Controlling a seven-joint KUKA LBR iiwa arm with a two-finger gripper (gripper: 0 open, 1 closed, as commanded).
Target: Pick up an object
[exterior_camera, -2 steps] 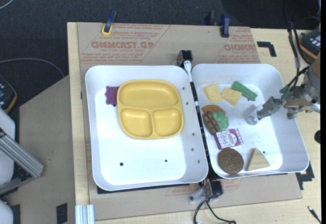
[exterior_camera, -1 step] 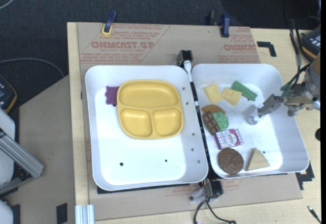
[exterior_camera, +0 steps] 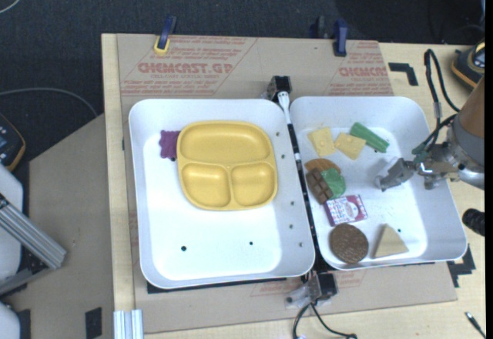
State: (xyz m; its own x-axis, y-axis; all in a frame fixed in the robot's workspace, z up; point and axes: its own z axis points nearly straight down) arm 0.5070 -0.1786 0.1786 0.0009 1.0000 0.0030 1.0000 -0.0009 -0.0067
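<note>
My gripper [exterior_camera: 410, 176] hangs over the right part of the right bin [exterior_camera: 431, 233]. Its two fingers stand apart, open, with nothing between them. To its left lie several small items: two yellow cheese pieces [exterior_camera: 321, 140] [exterior_camera: 350, 146], a green block [exterior_camera: 369, 137], a brown bar with a green lump [exterior_camera: 324, 180], a pink packet [exterior_camera: 345, 209], a round brown cookie [exterior_camera: 348, 243] and a tan wedge [exterior_camera: 390, 242]. The nearest of these, the pink packet and the tan wedge, lie apart from the fingers.
The left bin [exterior_camera: 154, 199] holds a yellow divided tray [exterior_camera: 227, 163] with a purple piece [exterior_camera: 168, 144] at its left edge. The arm's grey body [exterior_camera: 471, 137] and black cables [exterior_camera: 434, 91] stand over the right bin's right rim.
</note>
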